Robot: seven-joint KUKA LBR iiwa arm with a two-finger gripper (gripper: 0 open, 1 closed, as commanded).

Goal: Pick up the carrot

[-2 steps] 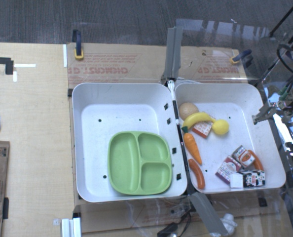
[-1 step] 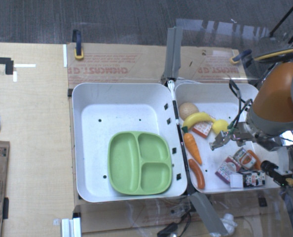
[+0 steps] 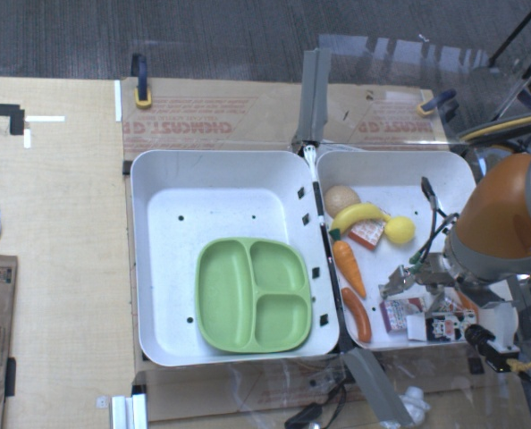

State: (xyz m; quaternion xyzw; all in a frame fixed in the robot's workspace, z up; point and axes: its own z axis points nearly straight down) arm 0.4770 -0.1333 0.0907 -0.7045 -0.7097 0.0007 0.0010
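Observation:
The carrot (image 3: pixel 349 267), orange with a green top, lies along the left wall of the right bin (image 3: pixel 386 161), pointing toward the front. My gripper (image 3: pixel 401 284) hangs low over the right half of that bin, a short way to the right of the carrot and apart from it. Nothing shows held in it. The grey arm with its orange band (image 3: pixel 505 213) reaches in from the right and covers the bin's right side.
A red-orange sausage (image 3: pixel 358 316) lies just in front of the carrot. A banana (image 3: pixel 359 216), a lemon (image 3: pixel 400 230), a tan round item (image 3: pixel 341 198) and small packets (image 3: pixel 367 234) lie behind. More packets (image 3: pixel 417 318) sit under the gripper. The left bin (image 3: pixel 158 239) holds a green divided plate (image 3: pixel 253 295).

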